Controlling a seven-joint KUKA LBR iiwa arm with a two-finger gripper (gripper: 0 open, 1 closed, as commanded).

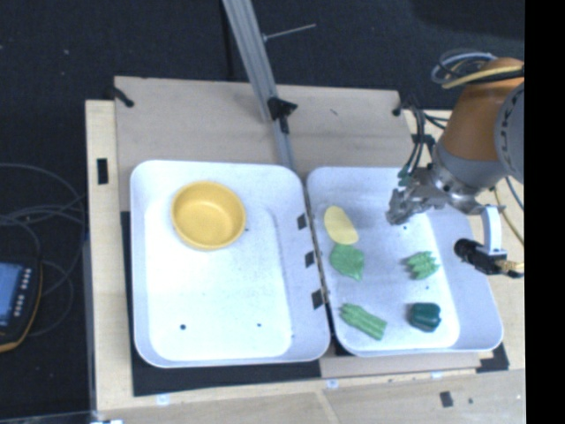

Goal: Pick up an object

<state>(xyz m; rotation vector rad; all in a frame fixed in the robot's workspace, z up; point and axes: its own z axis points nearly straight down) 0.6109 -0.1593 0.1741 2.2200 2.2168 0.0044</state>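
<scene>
Yellow bowl [208, 215], two white bins [212, 325], pale yellow piece [341, 225], green vegetables [347, 261], dark green pepper [425, 316]

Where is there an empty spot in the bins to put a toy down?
The left bin has the most room: everything below and right of the yellow bowl is bare. The right bin is crowded, with the yellow piece, four green pieces like and the gripper; there is a small gap in its middle.
</scene>
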